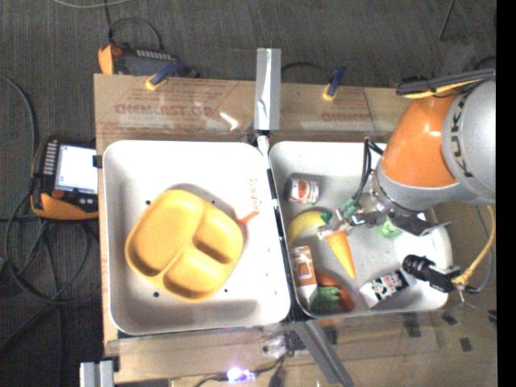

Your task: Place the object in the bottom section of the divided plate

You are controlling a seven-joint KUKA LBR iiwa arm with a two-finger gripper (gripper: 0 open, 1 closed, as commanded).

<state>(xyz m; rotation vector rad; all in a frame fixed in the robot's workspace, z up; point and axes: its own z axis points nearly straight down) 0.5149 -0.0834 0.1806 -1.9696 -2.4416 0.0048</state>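
1. End effector (348, 218) hangs over the right bin (439, 301); its opening cannot be told.
2. Carrot (342, 251) lies at its 6 o'clock, unheld.
3. Risk: crowded neighbours foul the grasp; yellow plate (185, 243) sits in the left bin (121, 297).

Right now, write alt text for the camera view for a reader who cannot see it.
A grey and orange KUKA arm reaches into the right bin, its gripper at the top of a toy carrot among toy foods. A yellow divided plate sits in the left bin.

Divided plate (186, 243) in left bin (121, 168); carrot (342, 251), can (304, 190), bottle (304, 266) in right bin (322, 153).
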